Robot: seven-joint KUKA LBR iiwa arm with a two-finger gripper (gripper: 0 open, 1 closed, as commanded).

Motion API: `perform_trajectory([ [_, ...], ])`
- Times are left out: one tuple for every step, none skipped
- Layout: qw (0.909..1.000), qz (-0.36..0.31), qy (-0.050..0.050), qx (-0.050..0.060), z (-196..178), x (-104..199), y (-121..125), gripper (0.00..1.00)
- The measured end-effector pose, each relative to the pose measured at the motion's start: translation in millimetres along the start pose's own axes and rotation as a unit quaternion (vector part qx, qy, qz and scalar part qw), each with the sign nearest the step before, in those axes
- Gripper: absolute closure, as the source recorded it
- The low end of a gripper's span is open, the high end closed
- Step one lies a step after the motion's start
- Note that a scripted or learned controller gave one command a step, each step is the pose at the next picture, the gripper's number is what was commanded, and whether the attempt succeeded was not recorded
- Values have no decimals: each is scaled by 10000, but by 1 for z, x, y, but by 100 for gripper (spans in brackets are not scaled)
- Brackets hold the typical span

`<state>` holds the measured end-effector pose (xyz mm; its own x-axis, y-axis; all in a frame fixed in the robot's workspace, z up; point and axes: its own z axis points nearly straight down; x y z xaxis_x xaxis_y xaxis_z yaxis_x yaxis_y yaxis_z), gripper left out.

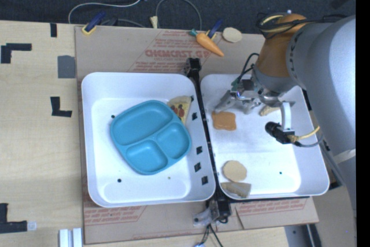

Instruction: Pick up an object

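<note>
My gripper (pixel 244 108) hangs low over the back part of the right bin (pixel 312 182). Its metal fingers (pixel 222 104) are spread apart, and only white bin floor shows between them. A brown toast-like piece (pixel 224 120) lies just in front of the left finger, close to it but not between the fingers. Nearer the front of the same bin lie a round tan cookie (pixel 235 170) and a beige wedge (pixel 236 188).
The left bin (pixel 95 182) holds a blue divided plate (pixel 150 136) and a yellow pizza-slice toy (pixel 181 106) by the divider. An orange carrot (pixel 208 43) and a pale round piece (pixel 232 34) lie on the cardboard behind the bins. A black cable part (pixel 277 131) hangs by the wrist.
</note>
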<state>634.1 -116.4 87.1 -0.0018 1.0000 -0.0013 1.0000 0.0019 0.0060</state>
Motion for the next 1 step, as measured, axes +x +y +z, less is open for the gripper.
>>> perform_trajectory([
  [10000, 4, -13, -1, 0, 18, -27, 0],
])
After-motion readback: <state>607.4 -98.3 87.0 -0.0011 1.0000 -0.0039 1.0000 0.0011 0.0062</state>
